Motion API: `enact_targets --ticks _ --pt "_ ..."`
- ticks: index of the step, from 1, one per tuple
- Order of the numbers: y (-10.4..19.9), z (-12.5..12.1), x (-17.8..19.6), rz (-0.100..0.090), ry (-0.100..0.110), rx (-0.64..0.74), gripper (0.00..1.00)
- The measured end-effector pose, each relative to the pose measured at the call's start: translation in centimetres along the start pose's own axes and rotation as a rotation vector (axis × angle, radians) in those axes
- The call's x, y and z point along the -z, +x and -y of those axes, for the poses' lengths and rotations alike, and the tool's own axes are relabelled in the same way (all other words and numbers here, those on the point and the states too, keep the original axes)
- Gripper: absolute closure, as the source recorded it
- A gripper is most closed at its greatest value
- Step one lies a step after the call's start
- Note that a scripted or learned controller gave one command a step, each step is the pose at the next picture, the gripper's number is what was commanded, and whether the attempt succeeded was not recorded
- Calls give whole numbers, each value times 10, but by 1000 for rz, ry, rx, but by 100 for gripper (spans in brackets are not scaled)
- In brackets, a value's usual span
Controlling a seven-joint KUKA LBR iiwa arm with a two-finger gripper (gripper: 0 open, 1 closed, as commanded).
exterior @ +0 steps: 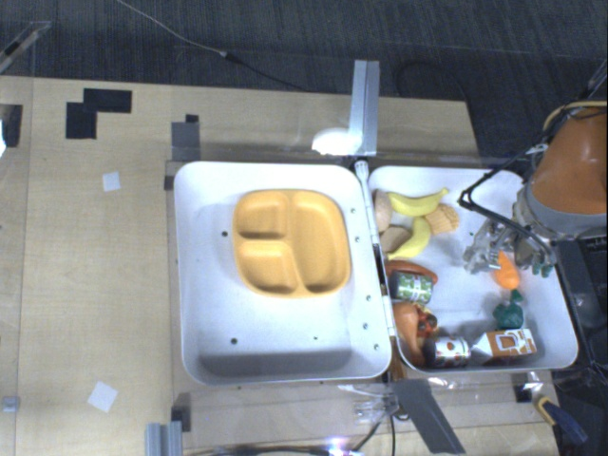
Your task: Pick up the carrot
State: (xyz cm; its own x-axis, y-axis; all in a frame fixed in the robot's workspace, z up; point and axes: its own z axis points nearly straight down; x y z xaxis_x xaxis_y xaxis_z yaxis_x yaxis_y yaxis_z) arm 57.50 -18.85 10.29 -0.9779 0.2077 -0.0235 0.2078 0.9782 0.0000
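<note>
The carrot [508,275] is a small orange piece in the right bin [560,350], near its right wall. My gripper [506,255] hangs directly over it, with its metal parts touching or just above the carrot's upper end. The grey arm with its orange band [577,164] comes in from the right and hides the bin's far right corner. Whether the carrot is gripped cannot be made out from this angle.
A dark green toy [511,310] and an orange juice box [513,343] lie just below the carrot. Bananas [416,204], a can [410,285] and a brown bottle [445,351] fill the bin's left side. The left bin [204,331] holds a yellow divided plate [288,240].
</note>
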Motion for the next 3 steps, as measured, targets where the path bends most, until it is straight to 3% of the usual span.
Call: enact_targets --ticks 1,2,3 --pt "68 30 -11 -6 2 -30 100" --pt "66 30 -10 -1 2 -29 0" --pt "64 29 2 4 2 -24 100"
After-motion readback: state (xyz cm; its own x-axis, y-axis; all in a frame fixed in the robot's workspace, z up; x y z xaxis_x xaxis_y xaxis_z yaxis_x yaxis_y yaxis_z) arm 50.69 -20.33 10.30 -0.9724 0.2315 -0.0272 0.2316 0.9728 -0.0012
